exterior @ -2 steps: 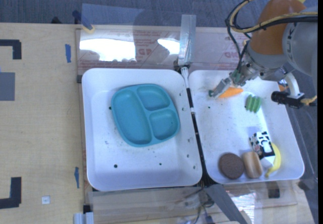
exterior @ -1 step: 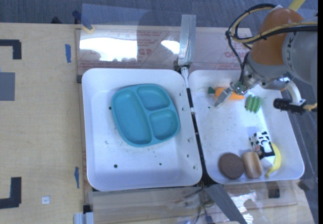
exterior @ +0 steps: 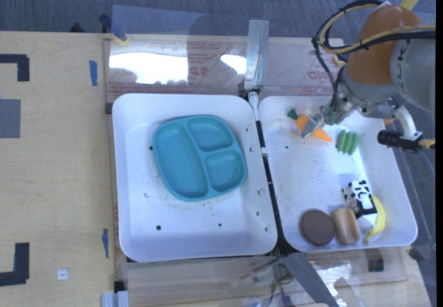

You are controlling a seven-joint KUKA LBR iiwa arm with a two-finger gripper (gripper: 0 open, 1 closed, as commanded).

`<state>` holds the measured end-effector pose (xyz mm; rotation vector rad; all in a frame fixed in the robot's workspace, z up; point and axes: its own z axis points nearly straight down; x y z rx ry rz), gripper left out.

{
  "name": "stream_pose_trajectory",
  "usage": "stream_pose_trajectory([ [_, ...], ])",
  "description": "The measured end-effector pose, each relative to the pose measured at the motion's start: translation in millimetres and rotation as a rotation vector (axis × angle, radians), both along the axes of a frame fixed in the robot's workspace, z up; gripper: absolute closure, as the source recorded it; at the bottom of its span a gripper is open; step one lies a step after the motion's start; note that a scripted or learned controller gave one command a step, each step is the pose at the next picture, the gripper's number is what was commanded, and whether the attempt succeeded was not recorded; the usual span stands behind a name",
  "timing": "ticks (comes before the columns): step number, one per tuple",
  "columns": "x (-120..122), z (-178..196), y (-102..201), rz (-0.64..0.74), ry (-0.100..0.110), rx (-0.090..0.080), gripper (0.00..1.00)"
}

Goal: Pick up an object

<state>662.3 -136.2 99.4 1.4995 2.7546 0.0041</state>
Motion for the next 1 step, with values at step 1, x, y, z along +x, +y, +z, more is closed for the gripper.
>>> stream_pose_trajectory([
  [1,7.9,92.0,82.2,-0.085,-0.008,0.003,1.00],
])
